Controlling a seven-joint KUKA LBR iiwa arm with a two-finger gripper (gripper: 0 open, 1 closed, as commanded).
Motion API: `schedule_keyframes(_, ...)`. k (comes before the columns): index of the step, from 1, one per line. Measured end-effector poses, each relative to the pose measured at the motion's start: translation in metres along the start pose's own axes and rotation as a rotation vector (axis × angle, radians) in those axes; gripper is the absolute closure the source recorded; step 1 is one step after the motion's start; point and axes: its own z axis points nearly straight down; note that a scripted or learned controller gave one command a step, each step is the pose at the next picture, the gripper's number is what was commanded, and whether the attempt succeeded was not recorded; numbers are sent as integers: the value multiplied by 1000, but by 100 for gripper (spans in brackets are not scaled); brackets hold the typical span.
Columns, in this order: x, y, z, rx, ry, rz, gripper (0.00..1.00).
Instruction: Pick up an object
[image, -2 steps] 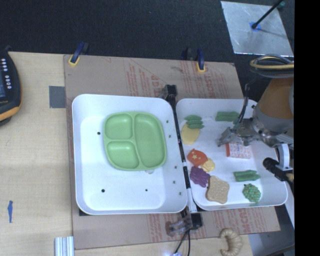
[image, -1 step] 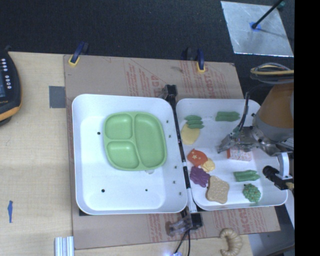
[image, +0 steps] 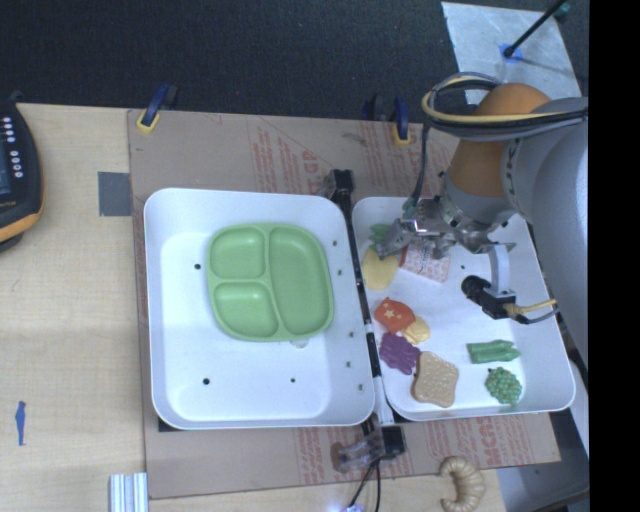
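gripper (image: 412, 238) over right bin (image: 540, 390) — yellow toy (image: 378, 269) nr, flat, rounded

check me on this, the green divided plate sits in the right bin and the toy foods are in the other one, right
Not quite. The camera view shows the green divided plate in the left bin, not the right one. The toy foods, such as the purple grapes and the slice of bread, lie in the right bin.

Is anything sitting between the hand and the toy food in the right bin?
Nothing visible does. The hand sits low at the far end of the right bin, next to the pale yellow piece; the other pieces lie uncovered nearer the camera.
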Motion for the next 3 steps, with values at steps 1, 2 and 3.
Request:
schedule_keyframes(1, -2, 18, 4, 3, -2, 8, 0)
schedule_keyframes(2, -3, 19, -9, 5, -4, 3, 100)
schedule_keyframes(3, 8, -62, -96, 10, 3, 14, 100)
